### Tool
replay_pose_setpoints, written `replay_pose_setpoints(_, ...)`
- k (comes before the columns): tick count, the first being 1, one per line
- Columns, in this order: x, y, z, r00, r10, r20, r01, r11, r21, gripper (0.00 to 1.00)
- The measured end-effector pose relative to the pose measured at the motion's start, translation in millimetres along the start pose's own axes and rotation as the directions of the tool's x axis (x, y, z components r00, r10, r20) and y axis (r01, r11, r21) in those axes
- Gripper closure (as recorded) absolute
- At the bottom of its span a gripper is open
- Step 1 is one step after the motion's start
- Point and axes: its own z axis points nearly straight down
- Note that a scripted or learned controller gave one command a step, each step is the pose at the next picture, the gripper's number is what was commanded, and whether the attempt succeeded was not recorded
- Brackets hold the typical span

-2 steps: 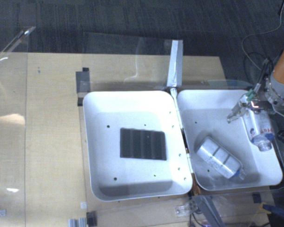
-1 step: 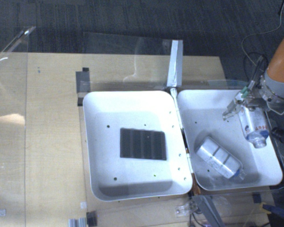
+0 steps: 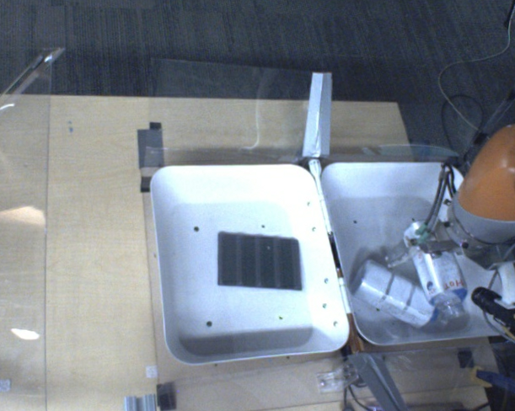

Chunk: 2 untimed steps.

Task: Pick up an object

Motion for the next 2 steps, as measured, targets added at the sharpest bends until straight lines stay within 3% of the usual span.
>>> replay_pose_setpoints(1, -29.2, -4.8, 21.0, 1.000, -0.029, 0.006, 0.029, 1.000, -0.011, 0.00)
replay_pose_setpoints(2, -29.3, -4.9, 21.1, 1.000, -0.028, 0.005, 0.028, 1.000, -0.011, 0.00)
